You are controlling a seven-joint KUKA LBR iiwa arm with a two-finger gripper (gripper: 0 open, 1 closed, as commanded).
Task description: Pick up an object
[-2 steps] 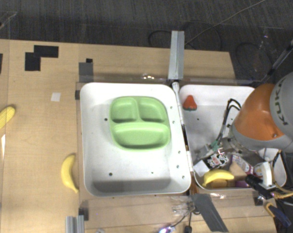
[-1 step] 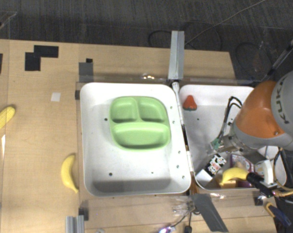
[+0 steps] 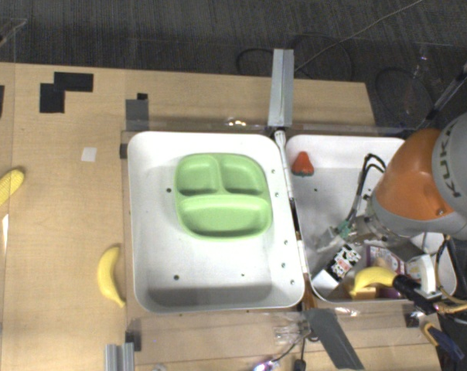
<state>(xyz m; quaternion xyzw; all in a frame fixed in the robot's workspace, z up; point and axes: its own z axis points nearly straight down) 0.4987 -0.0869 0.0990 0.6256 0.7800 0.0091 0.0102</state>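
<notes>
The arm [image 3: 427,180] reached into the right bin [image 3: 334,151] from the right, its orange band and grey wrist covering the middle of that bin, and the gripper [image 3: 356,234] sat low over the clutter at the bin's near end. Whether it was spread or closed could not be told, since the wrist hid it from above.

Judging by that pose, the step in hand was the descent onto an object. To do it well, the gripper would need to come down squarely over one item, not between two, because the near corner was crowded and a slanted approach would likely push things aside.

The closest candidates lay just to the near side of the gripper: a small black-and-white patterned object [image 3: 342,263], and just right of it a yellow banana-like toy [image 3: 371,278]. A small red-orange object [image 3: 301,163] sat well apart, at the bin's far left corner.

The left bin [image 3: 152,207] held a green divided plate [image 3: 221,193]. On the bench to the left lay a banana [image 3: 108,275] and a corn cob [image 3: 3,192], out of the arm's present reach.
</notes>
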